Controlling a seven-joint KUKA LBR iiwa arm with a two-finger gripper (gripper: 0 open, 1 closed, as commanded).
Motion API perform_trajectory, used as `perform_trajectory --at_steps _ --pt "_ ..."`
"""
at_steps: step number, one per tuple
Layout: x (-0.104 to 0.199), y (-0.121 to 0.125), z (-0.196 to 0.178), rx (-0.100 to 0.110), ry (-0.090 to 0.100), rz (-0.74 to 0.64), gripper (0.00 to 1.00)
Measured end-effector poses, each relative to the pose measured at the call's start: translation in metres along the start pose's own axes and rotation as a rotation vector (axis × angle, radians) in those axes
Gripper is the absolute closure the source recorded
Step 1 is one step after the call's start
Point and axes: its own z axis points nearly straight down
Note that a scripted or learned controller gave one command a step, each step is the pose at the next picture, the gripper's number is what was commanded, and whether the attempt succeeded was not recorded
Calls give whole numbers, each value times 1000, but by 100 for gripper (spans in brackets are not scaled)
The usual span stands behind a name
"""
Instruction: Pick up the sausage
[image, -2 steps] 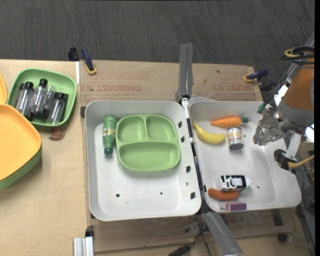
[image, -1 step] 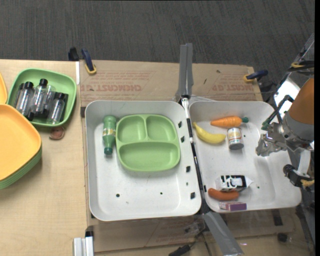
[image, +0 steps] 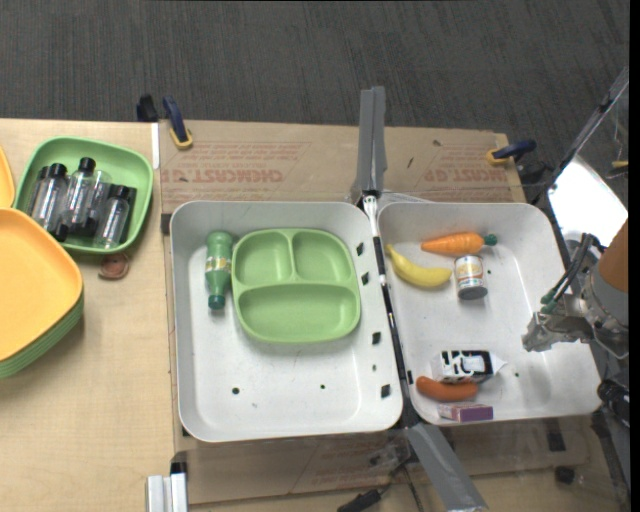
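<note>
Sausage (image: 447, 388), reddish-orange, lying flat near right bin's (image: 520, 215) front edge

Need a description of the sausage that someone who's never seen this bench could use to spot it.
Look in the right-hand white bin, at its near edge. The sausage lies there flat, a short reddish-orange tube, just below a small black-and-white packet and above a purple block. Unlike the carrot at the far side, it has rounded ends and no green top.
</note>
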Motion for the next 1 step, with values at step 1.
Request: perform_trajectory --at_steps 1 --pt "26 74 -8 0 -2 124 100"
